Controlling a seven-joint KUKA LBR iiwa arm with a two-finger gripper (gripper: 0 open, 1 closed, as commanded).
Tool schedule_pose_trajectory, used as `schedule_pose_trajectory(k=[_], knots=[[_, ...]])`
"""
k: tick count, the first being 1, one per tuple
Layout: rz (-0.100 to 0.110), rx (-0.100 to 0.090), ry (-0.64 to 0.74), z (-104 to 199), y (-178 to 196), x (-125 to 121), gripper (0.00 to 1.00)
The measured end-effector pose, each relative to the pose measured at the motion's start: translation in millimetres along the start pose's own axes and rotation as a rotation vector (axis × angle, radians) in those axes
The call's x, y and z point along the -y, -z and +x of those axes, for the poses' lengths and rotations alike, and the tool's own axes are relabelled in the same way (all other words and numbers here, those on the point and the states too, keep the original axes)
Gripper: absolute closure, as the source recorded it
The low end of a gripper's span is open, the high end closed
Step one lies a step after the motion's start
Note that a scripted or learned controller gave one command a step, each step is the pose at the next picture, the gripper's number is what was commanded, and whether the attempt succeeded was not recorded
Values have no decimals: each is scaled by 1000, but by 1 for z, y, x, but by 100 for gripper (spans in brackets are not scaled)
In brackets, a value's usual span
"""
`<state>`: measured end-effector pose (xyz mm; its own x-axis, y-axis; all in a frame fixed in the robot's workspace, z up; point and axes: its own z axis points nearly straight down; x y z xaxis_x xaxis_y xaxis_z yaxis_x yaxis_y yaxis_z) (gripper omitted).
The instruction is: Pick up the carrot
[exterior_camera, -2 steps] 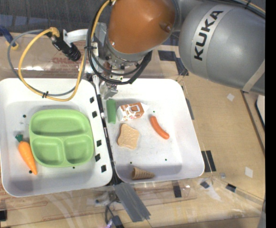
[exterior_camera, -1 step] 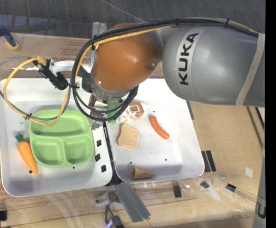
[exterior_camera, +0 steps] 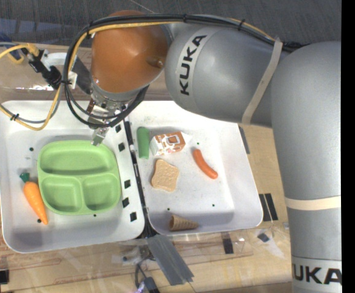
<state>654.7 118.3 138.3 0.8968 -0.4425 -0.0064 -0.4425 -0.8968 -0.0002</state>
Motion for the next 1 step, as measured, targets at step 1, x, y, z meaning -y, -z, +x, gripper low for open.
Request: schedule_pose_trajectory(k=[1], knots=[[6, -12, 263, -6, 110, 15, 100]])
